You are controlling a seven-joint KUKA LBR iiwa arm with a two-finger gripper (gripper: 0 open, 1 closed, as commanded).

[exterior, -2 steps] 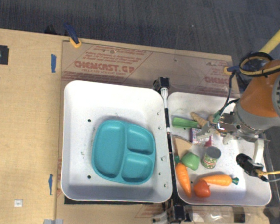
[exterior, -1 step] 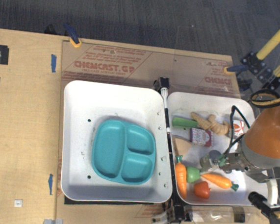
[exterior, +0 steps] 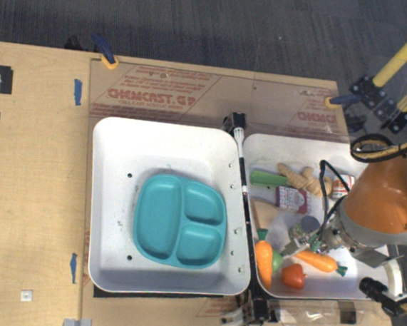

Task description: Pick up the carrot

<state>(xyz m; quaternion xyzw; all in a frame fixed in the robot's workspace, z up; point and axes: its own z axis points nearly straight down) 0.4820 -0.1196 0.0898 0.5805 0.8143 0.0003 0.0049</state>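
The carrot (exterior: 316, 261), orange with a green tip at its right end, lies slanted near the front of the right bin (exterior: 348, 152). My gripper (exterior: 309, 240) hangs low over the bin, just behind and above the carrot and very close to it. The orange band of the arm (exterior: 380, 201) rises to the right of it. From this angle the wrist hides much of the gripper, and nothing shows whether it touches the carrot.
A red tomato (exterior: 293, 275) and an orange vegetable (exterior: 263, 263) lie left of the carrot. Further back in the right bin are a green stick (exterior: 268, 178), a wooden piece (exterior: 299, 176) and a purple item (exterior: 289, 198). The left bin (exterior: 119, 150) holds a teal divided plate (exterior: 181, 220).
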